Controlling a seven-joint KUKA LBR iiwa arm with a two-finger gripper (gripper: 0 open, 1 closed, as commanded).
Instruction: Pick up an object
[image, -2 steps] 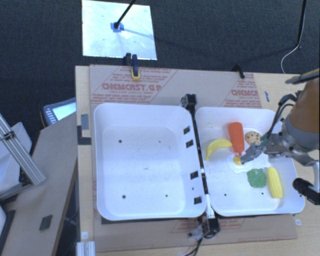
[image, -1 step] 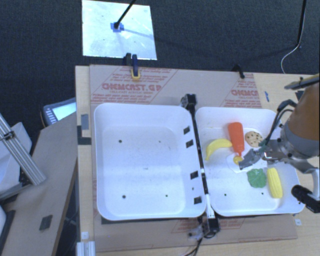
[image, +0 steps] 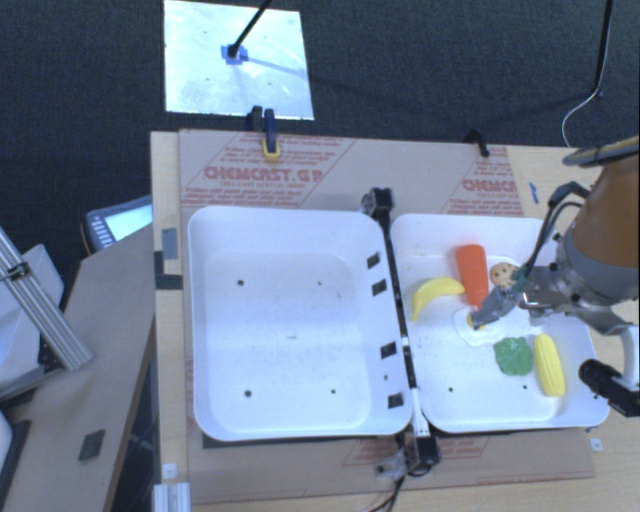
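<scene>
Fingers (image: 487, 308), aperture indiscernible, sit beside carrot (image: 472, 271) and banana (image: 437, 293) in right bin (image: 440, 400).

Two white bins (image: 290, 330) are counted; one banana (image: 437, 294), one carrot (image: 472, 270), one corn cob (image: 548, 364), one green piece (image: 514, 356).

Pincer (image: 487, 312) low in right bin (image: 440, 405), beside carrot (image: 472, 272) and banana (image: 437, 294). Corn (image: 548, 364) and green toy (image: 514, 356) sit nearer the front.

From here I see both bins (image: 290, 330) as smooth, glossy white plastic, resting on matt brown cardboard (image: 330, 170); the banana (image: 436, 293) and corn (image: 548, 364) look like shiny plastic.
</scene>
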